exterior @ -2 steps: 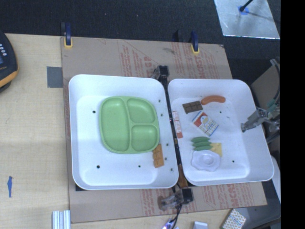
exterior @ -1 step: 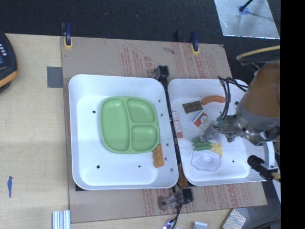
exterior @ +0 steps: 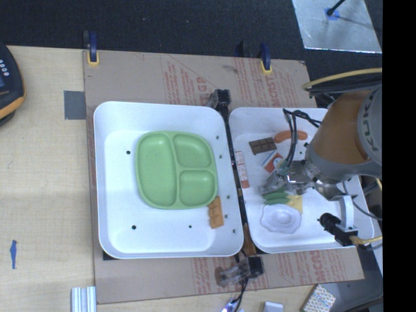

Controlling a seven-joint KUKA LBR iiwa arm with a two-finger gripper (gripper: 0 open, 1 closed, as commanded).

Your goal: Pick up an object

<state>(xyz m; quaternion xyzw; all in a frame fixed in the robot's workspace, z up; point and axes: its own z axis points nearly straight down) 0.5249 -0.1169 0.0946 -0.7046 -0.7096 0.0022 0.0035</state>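
Note:
My gripper (exterior: 281,179) hangs low in the right bin (exterior: 312,242), near its middle, just above a green item (exterior: 275,197). A yellow piece (exterior: 296,204) and a white round lid-like object (exterior: 281,219) lie right below it. A brown chocolate-bar piece (exterior: 262,145) and an orange sausage (exterior: 290,136) lie toward the bin's far side. The grey arm with its orange band (exterior: 341,132) covers the bin's right part.
The left bin (exterior: 110,174) holds a green divided plate (exterior: 175,169) and a small brown cracker (exterior: 215,212) by its right wall. A red-and-white card (exterior: 241,169) lies along the right bin's left wall. Clamps sit between the bins.

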